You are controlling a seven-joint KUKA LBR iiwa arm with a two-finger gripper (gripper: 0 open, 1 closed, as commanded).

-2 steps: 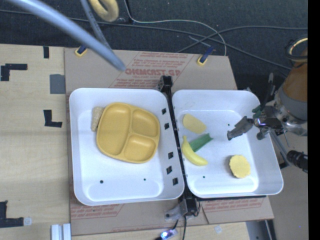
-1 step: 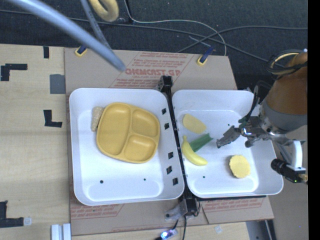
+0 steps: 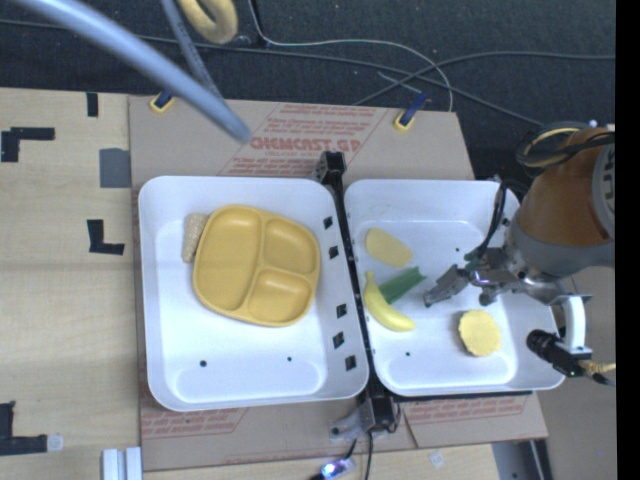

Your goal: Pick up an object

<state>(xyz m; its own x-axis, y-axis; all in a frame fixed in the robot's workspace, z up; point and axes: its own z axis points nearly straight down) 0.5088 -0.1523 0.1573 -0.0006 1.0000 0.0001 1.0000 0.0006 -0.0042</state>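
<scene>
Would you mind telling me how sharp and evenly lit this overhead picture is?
Camera view: lighting is soft and even, with little glare on the white bins; the yellow plate and banana are reasonably crisp; the grey bar crossing the top left is blurred, out of focus; the claw looks slightly soft.

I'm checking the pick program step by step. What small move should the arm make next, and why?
Probably a short advance toward the green piece and a descent. The gripper sits low in the right bin, just beside that piece, with nothing seen held. The banana lies against it, so go gently.
</scene>
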